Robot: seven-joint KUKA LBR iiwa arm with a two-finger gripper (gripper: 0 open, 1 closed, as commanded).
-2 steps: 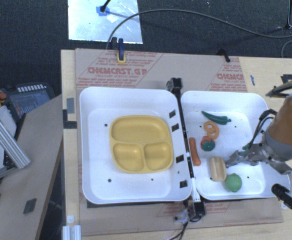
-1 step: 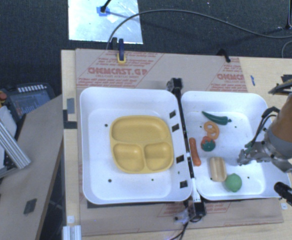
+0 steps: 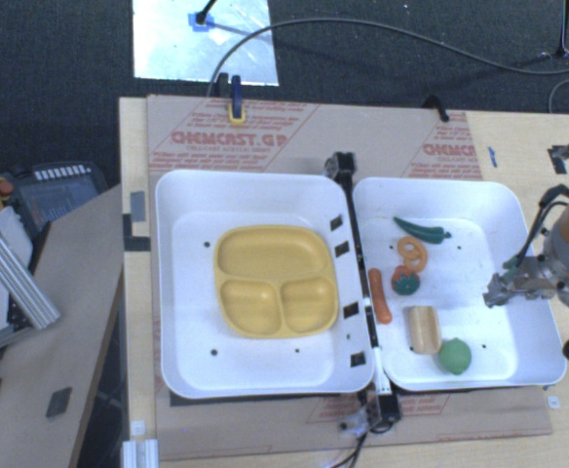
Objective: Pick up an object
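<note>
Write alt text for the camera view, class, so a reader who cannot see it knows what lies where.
A robot gripper hangs at the right edge of the right white bin, which holds a green chili pepper, orange ring, hot dog, wooden block and green ball. The left white bin holds a yellow divided tray.

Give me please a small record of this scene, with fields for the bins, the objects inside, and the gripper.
left bin: holds a yellow divided tray
right bin: holds a green pepper, an orange ring, a small orange-and-green piece, a red sausage, a tan block, a green ball
gripper: over the right bin's right side, apart from all objects
held object: none seen
</note>
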